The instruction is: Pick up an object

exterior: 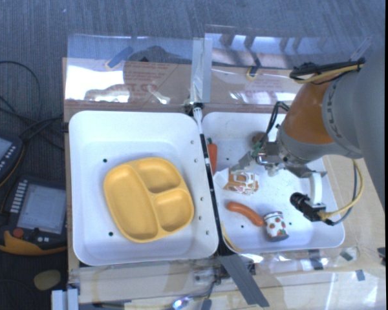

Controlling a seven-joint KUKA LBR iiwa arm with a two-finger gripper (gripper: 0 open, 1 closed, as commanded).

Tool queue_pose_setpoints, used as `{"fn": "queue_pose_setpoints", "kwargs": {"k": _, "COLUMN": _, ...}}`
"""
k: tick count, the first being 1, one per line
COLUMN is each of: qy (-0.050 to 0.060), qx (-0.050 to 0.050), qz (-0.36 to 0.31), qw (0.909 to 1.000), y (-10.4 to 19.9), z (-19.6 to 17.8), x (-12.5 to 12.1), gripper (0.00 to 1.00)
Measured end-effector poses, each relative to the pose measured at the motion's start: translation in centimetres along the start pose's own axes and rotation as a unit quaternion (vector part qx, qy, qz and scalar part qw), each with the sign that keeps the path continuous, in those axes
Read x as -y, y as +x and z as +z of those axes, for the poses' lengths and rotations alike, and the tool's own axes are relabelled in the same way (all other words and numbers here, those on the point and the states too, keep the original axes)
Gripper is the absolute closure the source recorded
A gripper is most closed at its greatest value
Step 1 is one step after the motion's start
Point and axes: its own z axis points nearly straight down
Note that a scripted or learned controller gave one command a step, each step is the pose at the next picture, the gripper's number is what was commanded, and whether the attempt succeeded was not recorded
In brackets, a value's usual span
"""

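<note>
As I look down on the bench from here, the floor at far left shows a teach pendant (32, 212) w/ grey screen and orange-black casing, with cables looping above it on ribbed blue-grey carpet.

The left bin (84, 147) is shallow, glossy white plastic w/ rounded corners. A yellow tray (149, 199) lies in its middle. It is smooth, has three compartments and is turned at a slant.

The right bin (323, 237) is the same white plastic and holds the pickable items:
- An orange stick (211, 154) lies along the left edge, toward the far end.
- A carton-like piece (240, 182) w/ orange-and-white print sits approx. at the centre and looks a bit crumpled.
- An orange sausage shape (246, 213) lies slantwise toward the near edge, smooth and slightly curved.
- A white pot (275, 225), small and rounded w/ red spots, sits just beside the sausage shape's right end.

The gripper (264, 155) hangs just beyond the carton-like piece, slightly to its right. I can't tell whether the claw is open or closed.

The arm (310, 115), grey w/ an orange band, comes in over the bin's far-right corner and hides that part. Behind both bins stand clear plastic panels (149, 63) w/ glare, and there is brown cardboard behind those.
</note>
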Motion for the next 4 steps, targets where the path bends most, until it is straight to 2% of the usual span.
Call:
{"fn": "queue_pose_setpoints", "kwargs": {"k": 1, "qy": -0.014, "qx": 0.007, "qz": -0.151, "qw": 0.9884, "y": 0.3, "z": 0.1, "x": -0.2, "gripper": 0.00}}
{"fn": "queue_pose_setpoints", "kwargs": {"k": 2, "qy": -0.007, "qx": 0.001, "qz": -0.142, "qw": 0.9898, "y": -0.1, "z": 0.2, "x": -0.9, "gripper": 0.00}}
{"fn": "queue_pose_setpoints", "kwargs": {"k": 3, "qy": -0.014, "qx": 0.005, "qz": -0.225, "qw": 0.9743, "y": 0.0, "z": 0.1, "x": 0.1, "gripper": 0.00}}
{"fn": "queue_pose_setpoints", "kwargs": {"k": 4, "qy": -0.012, "qx": 0.004, "qz": -0.179, "qw": 0.9837, "y": 0.0, "z": 0.1, "x": 0.4, "gripper": 0.00}}
